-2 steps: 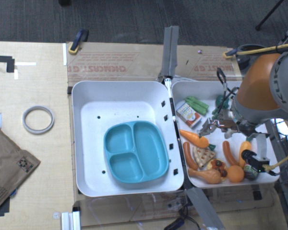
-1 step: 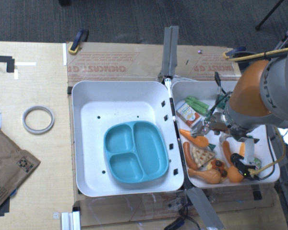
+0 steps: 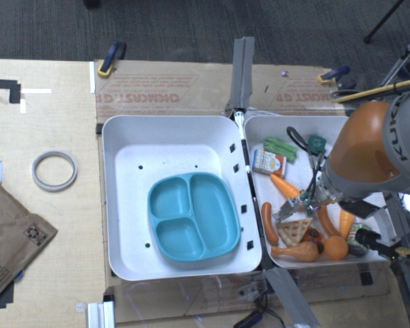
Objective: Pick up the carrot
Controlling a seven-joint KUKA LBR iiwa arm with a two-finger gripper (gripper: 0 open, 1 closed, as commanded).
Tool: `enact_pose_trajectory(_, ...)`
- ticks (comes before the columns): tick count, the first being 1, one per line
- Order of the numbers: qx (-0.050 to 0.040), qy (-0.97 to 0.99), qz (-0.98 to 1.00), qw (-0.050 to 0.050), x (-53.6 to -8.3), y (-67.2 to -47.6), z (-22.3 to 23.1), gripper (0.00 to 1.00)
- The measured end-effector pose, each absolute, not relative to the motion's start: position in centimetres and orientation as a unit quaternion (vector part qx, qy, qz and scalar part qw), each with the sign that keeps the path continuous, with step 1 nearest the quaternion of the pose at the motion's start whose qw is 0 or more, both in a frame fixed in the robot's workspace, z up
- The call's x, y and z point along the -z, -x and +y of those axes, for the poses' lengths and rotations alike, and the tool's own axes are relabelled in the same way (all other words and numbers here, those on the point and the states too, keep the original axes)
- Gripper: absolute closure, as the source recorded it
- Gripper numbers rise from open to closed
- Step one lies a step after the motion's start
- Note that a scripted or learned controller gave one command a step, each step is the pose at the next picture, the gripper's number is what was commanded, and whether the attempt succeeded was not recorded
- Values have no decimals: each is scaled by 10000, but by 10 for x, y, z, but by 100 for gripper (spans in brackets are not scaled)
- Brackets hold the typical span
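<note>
A: Which step is the arm on?

B: It looks like the approach. The hand (image 3: 295, 209) hangs low in the right-hand shallow white plastic bin (image 3: 295, 124), over the heap of toy food, and nothing shows between its fingers, so by this view the pick has not been made.

A: Where is the carrot from there?

B: The small tapered orange carrot (image 3: 284, 186) lies just up and to the left of the hand, its lower end very near the fingertips, perhaps touching; that cannot be settled from this slant. Past it sits a little white and orange carton (image 3: 268, 162).

A: Are the fingers apart or together?

B: One cannot tell; the metal tips blur into the clutter below them.

A: What does the next move call for?

B: Probably a short shift toward the carrot's middle, with the fingers set across its narrow width. Care is needed: a red sausage-shaped piece (image 3: 268, 223) lies to the hand's left and a triangular sandwich slice (image 3: 295, 231) just below it.

A: How does the carrot look?

B: Smooth, plain orange, slanting away from the hand, one end thinner. Other orange pieces crowd the bin, so it is easily mistaken.
</note>
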State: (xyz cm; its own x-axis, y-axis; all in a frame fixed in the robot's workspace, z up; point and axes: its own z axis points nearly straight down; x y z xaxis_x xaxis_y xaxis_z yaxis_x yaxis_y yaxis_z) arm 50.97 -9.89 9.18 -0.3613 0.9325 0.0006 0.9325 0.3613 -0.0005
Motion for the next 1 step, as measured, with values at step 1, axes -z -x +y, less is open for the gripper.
enact_pose_trajectory(1,0,5544,-8322,-6,-92,-581,-112,0)
